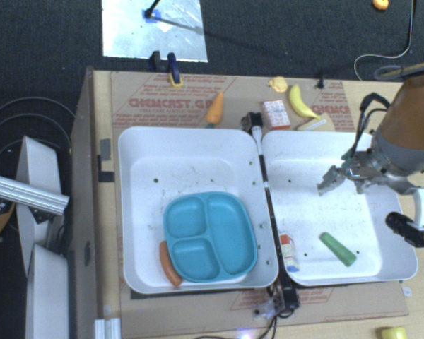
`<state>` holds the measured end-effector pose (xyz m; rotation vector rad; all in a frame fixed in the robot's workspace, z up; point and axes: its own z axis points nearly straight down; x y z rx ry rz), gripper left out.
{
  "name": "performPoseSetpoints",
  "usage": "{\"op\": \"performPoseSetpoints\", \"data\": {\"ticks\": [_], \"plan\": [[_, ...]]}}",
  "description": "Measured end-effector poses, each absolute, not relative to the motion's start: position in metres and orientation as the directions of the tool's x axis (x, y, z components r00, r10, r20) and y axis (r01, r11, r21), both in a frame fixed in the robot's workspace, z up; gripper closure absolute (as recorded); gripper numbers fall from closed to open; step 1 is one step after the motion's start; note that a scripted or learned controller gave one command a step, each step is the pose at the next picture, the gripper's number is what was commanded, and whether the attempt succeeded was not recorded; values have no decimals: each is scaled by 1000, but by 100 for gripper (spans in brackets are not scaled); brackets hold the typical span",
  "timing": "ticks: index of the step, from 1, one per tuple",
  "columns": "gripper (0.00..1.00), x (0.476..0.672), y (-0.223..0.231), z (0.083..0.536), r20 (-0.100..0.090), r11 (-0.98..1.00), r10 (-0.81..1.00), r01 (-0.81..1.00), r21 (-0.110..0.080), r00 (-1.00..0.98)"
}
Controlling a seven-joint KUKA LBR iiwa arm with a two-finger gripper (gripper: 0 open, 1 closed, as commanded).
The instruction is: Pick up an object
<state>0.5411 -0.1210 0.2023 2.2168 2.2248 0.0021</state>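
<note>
The gripper point(333, 181) hangs over the right bin point(381, 268) toward its 10 o'clock corner, and whether it is open or closed I cannot tell; nothing is seen in its grasp. At that bin's 5 o'clock lies a green stick point(337, 248), with a small bottle point(288, 251) at 7 o'clock against the wall, while the left bin point(145, 154) holds a blue tray point(209, 236) and a sausage point(169, 263) at 7 o'clock. The cardboard point(191, 97) under the bins reads "CHEMCAST" in red, and on it at 12 o'clock lie a carrot point(215, 108), a box point(276, 114) and a banana point(300, 102).
</note>
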Motion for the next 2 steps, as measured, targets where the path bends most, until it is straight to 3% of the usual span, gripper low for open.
{"op": "performPoseSetpoints", "data": {"ticks": [1, 2], "plan": [[0, 547, -101, 79, 1, 4, 1000, 1000, 0, -4], [0, 663, -191, 87, -8, 3, 1000, 1000, 14, -3]]}}
